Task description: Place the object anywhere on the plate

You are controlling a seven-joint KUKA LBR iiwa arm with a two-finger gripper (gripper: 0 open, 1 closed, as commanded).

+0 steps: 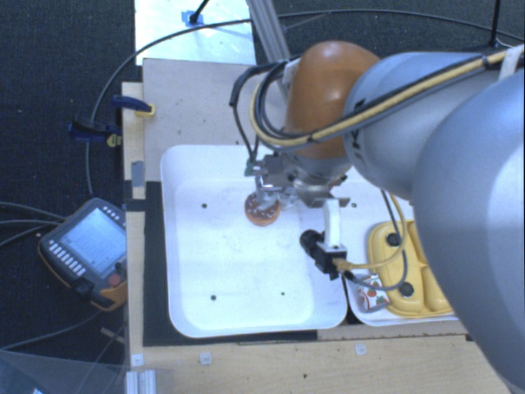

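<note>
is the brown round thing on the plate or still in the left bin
In the left bin: the brown object sits on its white floor under the gripper, apart from the yellow plate in the right bin.

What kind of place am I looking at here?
Probably a robotics lab or test bench: a grey arm reaches over white bins, a handheld control pendant lies beside them, and cables trail across the dark floor.

Round object (262, 210) in left bin (205, 302) (upper part), plate (410, 302) in right bin (361, 312), pendant (89, 251) left of bench.
</note>
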